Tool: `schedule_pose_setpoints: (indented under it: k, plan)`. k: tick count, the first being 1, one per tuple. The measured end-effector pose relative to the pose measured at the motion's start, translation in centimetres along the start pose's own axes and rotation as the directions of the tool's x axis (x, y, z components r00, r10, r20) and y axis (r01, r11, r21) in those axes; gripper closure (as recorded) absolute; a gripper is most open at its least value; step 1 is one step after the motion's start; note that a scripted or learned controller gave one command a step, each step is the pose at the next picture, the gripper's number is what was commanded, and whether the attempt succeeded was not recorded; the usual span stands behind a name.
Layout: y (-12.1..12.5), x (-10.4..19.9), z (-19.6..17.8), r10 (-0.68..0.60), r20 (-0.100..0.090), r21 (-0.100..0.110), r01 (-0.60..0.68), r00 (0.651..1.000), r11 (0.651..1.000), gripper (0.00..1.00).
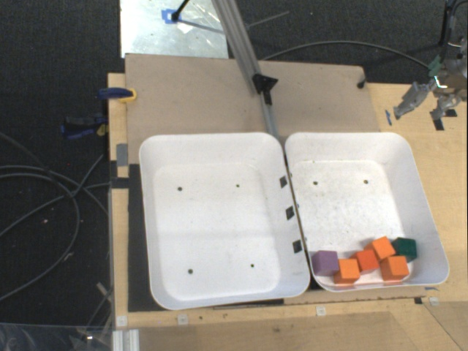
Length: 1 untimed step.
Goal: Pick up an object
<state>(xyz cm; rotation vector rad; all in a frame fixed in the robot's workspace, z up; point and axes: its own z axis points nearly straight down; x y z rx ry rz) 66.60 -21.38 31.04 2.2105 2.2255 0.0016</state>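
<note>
- Fingers [423, 102] of the gripper [431, 97] are hanging at the upper right, above the bare bench and outside both bins; whether they are apart or together is too small and blurred to tell, and nothing is showing between them.
- Right bin [409, 167] is holding all the blocks, bunched against its near edge: a purple cube [325, 261], four orange cubes [382, 248] touching one another, and a dark green block [406, 248] sitting at the far right of the cluster.
- Left bin [212, 148] is lying just beside it, a shallow white tray with rounded corners and a few small dark dots on its floor.
- Bench [190, 93] is showing a flat tan board; a grey pole [238, 31] is slanting across it toward the seam between the bins.
- Blue clamps [110, 93] are gripping the bench's left edge, and dark cables [44, 196] are looping over the black floor.
</note>
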Motion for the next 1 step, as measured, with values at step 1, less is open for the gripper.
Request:
schedule_pose_setpoints:
  k: [1]
  plan:
    - [1.57,0.01,-0.42,-0.001,0.001,-0.002,0.001,1.000,1.000,0.00]
